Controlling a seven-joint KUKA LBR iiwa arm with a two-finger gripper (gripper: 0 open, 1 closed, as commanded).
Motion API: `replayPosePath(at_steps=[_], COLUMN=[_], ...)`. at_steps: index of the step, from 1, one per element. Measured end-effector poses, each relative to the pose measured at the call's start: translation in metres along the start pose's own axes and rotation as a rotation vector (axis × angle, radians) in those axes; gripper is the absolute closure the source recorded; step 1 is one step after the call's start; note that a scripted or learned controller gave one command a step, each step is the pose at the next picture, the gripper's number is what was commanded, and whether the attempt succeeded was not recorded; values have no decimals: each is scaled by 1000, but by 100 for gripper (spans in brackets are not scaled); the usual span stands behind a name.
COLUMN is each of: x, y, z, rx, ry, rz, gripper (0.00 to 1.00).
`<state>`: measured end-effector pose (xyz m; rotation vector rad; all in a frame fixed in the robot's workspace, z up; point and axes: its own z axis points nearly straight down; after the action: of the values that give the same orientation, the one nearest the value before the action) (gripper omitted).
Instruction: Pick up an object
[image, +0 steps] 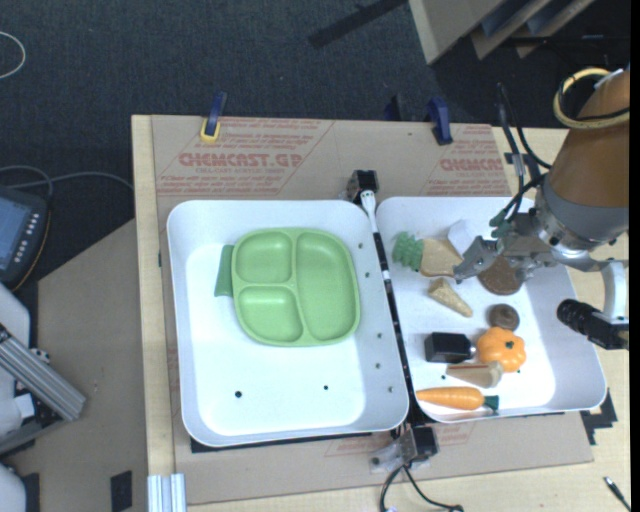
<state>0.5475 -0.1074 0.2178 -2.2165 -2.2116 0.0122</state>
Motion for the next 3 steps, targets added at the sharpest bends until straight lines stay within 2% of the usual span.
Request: replayPosePath(at_steps=[1,3], x=[0,-13], y=[3,9], z=[-7,102], rx=[-13,-6], ry=[-2,0], rz=[-2,-1], gripper=[0,0])
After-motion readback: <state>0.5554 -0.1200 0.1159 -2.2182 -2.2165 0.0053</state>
